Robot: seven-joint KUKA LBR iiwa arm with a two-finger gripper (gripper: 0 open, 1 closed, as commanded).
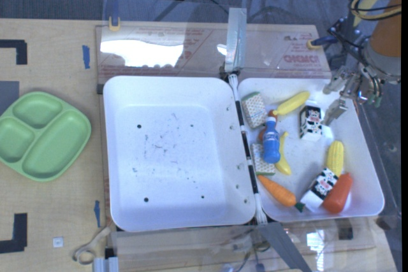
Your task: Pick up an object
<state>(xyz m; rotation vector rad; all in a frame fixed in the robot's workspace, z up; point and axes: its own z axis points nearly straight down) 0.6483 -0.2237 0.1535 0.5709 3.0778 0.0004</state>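
The right bin (373, 191) is smooth, white and shallow. In it lie a long yellow banana (291, 102) and a small cow carton (312, 120). Just above that carton, the metal pincer (338, 97) hangs with its fingers apart, holding nothing.

One fixed camera looked down on the bench (51, 48) from above at a slant, its gaze tipped toward the far side, where dark floor and stand legs filled the top of the frame. It sat far enough back to take in both white bins, the left bin (121, 99) and the right bin (370, 169), side by side, plus a green divided plate (41, 135) on the wood at left. The arm (386, 35) came in at the upper right edge, partly cut off.
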